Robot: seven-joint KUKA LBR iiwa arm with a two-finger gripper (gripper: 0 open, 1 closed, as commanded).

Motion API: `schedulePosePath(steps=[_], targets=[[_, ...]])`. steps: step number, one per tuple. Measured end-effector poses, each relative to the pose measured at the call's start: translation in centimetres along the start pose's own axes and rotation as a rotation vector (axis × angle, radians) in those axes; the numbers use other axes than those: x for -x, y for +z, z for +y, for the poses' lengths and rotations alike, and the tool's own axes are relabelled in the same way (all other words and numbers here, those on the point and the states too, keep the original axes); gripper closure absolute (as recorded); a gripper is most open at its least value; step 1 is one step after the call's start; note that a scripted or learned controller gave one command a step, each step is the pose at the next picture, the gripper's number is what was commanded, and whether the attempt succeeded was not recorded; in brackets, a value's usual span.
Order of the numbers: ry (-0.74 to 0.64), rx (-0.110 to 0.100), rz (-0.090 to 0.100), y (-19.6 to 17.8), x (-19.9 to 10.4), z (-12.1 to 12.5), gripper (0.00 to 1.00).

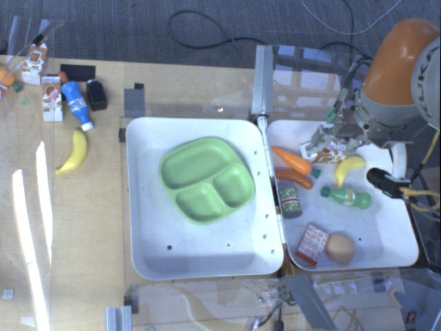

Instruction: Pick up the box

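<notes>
Over the right bin [406,247], the gripper [329,145] clamps its fingers on a small box [332,152], lifting it clear.

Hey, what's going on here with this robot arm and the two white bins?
A grey arm with an orange band reaches in from the right, its end effector low over the far part of the right white bin. The small red printed cardboard box it should pick up lies untouched near the front edge, beside a round brown ball. A green divided plastic plate sits in the left white bin.
</notes>
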State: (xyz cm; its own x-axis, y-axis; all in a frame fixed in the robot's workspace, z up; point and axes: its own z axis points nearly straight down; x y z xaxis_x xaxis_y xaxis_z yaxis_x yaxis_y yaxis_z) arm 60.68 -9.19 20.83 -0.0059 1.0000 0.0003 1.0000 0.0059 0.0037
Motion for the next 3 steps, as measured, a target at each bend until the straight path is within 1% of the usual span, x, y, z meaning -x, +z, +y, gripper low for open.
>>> schedulePosePath(steps=[1,2,3], targets=[[0.143,-0.001,0.0,8.2,0.8,-4.7,0.0],[-0.01,0.011,-0.009,11.3,0.1,-9.6,0.0],[0.208,0.023,-0.007,11.7,-0.3,-11.3,0.0]])
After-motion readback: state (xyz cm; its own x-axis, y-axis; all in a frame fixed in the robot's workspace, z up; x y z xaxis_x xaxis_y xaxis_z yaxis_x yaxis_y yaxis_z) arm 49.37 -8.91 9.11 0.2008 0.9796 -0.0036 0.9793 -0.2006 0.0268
